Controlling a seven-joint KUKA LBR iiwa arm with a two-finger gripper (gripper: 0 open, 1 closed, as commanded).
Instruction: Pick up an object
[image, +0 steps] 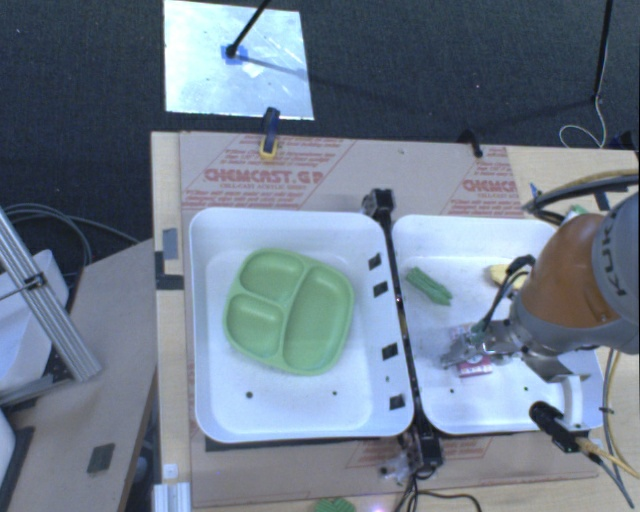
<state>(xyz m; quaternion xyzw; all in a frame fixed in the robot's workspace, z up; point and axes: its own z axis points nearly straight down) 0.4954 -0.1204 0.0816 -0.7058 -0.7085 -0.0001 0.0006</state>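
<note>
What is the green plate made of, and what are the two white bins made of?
The green plate looks like plastic: one even pale green, smooth, with moulded, rounded compartments and a soft sheen. The left bin and right bin also look like plastic: plain white, thin walls, rounded corners, slightly glossy. I can't be certain.

You have two bins side by side on the bench. Left bin: one divided tray lying near its middle. Right bin: a ridged block toward the left rear, a small object behind the arm, and the gripper low over a flat packet near the middle.
</note>
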